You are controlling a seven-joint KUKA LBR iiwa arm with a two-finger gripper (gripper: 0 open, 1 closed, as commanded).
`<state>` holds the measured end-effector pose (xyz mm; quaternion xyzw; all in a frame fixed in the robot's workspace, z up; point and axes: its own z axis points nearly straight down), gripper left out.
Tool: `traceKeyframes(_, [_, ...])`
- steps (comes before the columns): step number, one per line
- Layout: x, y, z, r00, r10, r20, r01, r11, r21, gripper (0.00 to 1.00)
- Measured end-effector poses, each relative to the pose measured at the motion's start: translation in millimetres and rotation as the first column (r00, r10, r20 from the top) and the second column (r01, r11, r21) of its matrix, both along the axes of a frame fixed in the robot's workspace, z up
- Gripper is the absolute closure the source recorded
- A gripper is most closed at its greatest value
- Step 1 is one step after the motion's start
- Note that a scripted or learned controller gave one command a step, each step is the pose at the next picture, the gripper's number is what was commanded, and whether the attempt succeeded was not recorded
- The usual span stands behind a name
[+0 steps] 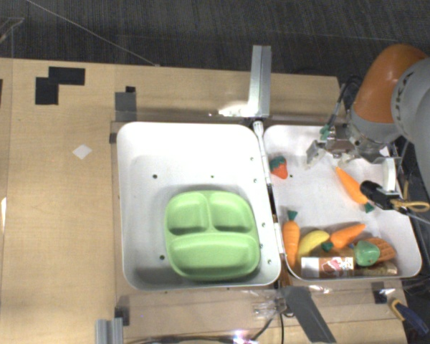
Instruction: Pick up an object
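My gripper [328,153] hangs over the far part of the right bin [308,192], fingers spread and pointing down, with nothing between them. Just right of it lies an orange carrot [350,183] on the bin floor. A small red strawberry [278,168] rests by the bin's left wall. Along the near side sit another carrot [292,238], a yellow banana [312,242], a third carrot [347,233], a small bottle with a red label [330,266] and an orange and green piece [376,251].
The left bin [150,185] holds a green divided plate [211,233] in its near half. A metal post [261,77] stands behind the wall between the bins. The arm's orange band [387,84] is over the right bin's far right corner.
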<state>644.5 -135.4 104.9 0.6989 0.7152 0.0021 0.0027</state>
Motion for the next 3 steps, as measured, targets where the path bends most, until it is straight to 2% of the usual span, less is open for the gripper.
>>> traceKeyframes(1, [8,-7,68,0.996,0.094,0.001,-0.094,0.996,-0.001,0.00])
traceKeyframes(2, [0,-51,-9,0.990,0.142,0.002,-0.142,0.990,-0.002,0.00])
traceKeyframes(3, [-33,-65,-15,0.997,0.075,0.005,-0.075,0.997,-0.002,0.00])
